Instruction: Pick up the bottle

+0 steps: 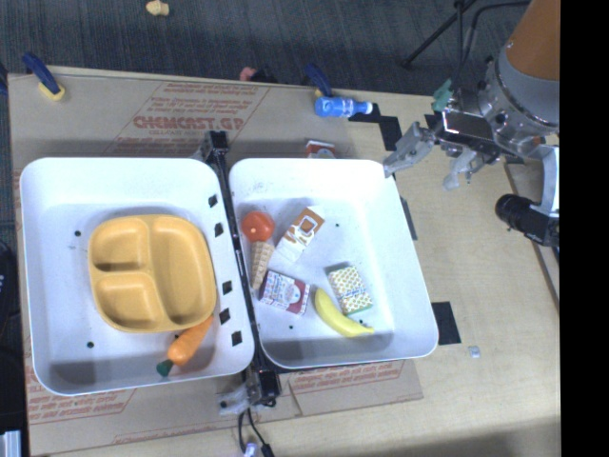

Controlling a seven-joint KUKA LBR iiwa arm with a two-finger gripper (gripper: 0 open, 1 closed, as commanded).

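Note:
The bottle (341,108) is small and blue with a white cap. It lies on its side on the cardboard bench top, just behind the right bin's far rim (314,163). My gripper (430,165) hangs off the right bin's far right corner, to the right of the bottle and a little nearer the camera. Its two grey fingers (403,152) are spread apart, open, with nothing between them.
The right bin holds a red tomato (257,225), a cone (259,261), a small carton (301,232), a red and white packet (284,290), a banana (339,315) and a checked box (349,288). The left bin (48,188) holds a yellow divided plate (152,271) and a carrot (189,342).

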